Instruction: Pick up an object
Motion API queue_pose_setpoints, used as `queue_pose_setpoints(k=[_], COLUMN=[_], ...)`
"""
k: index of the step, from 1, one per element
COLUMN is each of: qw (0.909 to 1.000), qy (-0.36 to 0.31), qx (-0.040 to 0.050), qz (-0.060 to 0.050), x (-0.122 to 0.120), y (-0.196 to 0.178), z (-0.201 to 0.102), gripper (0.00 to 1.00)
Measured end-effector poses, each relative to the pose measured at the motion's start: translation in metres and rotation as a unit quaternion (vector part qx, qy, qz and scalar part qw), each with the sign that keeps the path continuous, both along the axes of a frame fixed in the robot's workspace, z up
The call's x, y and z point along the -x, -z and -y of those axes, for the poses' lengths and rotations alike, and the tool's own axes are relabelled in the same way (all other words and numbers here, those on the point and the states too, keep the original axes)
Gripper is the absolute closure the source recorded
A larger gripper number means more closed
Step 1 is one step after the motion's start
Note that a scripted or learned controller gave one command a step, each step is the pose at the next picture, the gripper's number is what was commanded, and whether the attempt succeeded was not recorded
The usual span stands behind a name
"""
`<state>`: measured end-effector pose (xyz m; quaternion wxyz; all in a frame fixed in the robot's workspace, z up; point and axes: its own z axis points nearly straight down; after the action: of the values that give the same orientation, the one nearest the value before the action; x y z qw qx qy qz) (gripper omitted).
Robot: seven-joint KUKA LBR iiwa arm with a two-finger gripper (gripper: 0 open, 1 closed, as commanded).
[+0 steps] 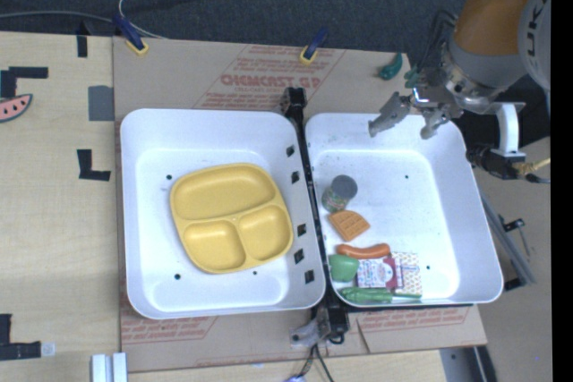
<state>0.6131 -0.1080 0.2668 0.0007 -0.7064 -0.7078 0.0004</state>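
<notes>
**Gripper empty above the right bin; pick not yet begun**

The candidates for the pick lie in a cluster along the left wall and lower-left corner of the right shallow white plastic bin (pixel 466 219), in the lower middle of the frame. Uppermost is a small grey round can-like object (pixel 340 191). Just below it lies a flat orange wedge-shaped toy piece (pixel 348 224), then a red-orange sausage-shaped toy (pixel 362 251). At the corner sit a green rounded toy (pixel 342 267), a red-and-white patterned packet (pixel 391 271) and a slim green pod-shaped toy (pixel 380 293), touching or overlapping one another.

The two-finger gripper (pixel 408 118) hangs over the bin's upper rim, in the upper right of the frame, well apart from the cluster. Its fingers are spread, with nothing between them.

Judgement: the grey can is the soundest target, as it stands clear of the crowded corner. The descent should be centred on it, with the fingers set to straddle it and kept off the bin wall beside it. The corner items risk a double or glancing grasp.

The left white bin (pixel 143 148) holds a yellow compartmented plastic tray (pixel 231 217); no bearing on this step.
</notes>
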Motion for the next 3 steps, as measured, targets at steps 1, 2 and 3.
queue_pose_setpoints(k=[1,2,3], qw=[1.0,1.0,1.0], qy=[0.0,0.0,-0.001], qx=[0.0002,0.001,0.0014], qz=[-0.002,0.001,0.002], x=[-0.04,-0.056,-0.056], y=[0.107,0.182,0.171], z=[-0.001,-0.009,-0.01], gripper=[0.0,0.0,1.0])
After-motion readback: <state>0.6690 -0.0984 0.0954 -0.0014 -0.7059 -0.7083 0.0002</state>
